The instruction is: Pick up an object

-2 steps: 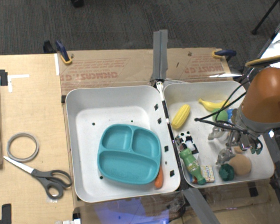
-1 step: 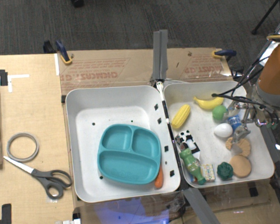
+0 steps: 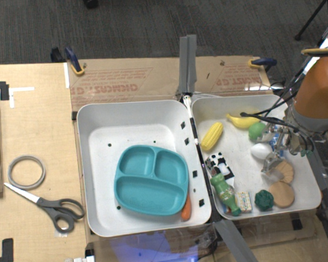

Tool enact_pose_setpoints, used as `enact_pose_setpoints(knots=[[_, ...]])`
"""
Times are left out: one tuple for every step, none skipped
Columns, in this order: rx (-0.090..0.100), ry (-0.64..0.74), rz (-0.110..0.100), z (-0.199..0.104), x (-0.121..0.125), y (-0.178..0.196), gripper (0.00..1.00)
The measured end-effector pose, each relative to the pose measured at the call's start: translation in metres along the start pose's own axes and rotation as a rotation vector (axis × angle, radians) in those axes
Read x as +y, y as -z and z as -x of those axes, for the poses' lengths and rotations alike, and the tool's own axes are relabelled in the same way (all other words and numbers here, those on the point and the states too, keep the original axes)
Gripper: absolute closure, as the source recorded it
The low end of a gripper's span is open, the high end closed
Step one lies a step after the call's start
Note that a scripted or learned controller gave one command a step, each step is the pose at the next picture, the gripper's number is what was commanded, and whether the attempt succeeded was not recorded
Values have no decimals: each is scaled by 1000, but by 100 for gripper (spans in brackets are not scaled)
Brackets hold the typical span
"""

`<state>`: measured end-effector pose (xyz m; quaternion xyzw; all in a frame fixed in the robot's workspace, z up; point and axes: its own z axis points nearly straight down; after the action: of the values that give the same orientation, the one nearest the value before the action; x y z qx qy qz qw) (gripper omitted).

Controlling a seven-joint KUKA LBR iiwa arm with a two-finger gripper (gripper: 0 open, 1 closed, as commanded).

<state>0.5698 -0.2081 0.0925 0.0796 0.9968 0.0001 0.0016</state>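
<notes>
A: Objects for picking all sit in the right bin [image 3: 245, 103], at the frame's centre right. What takes the most room?

B: The left bin [image 3: 94, 159] is the bigger sight, holding a teal divided plate [image 3: 151, 180] with an orange carrot [image 3: 185, 211] tucked at its lower right edge.

A: And the right one?

B: The arm [image 3: 316, 90] leans in over its right wall, the gripper [image 3: 274, 161] low by a white egg [image 3: 260, 150]; I cannot tell how its jaws stand. A corn cob [image 3: 212, 136] and banana [image 3: 242, 120] lie near the upper wall, a green bottle [image 3: 223, 191] along the left wall, two tan cookies [image 3: 282, 194] and a dark green ball [image 3: 263, 199] by the lower rim. Bare floor shows mid-bin.
</notes>
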Motion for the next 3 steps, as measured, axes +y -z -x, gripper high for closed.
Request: enact_pose_setpoints(knots=[[-2, -81, 1, 17, 88, 0, 0], [0, -264, -1, 13, 100, 0, 0], [2, -381, -1, -30, 64, -1, 0]])
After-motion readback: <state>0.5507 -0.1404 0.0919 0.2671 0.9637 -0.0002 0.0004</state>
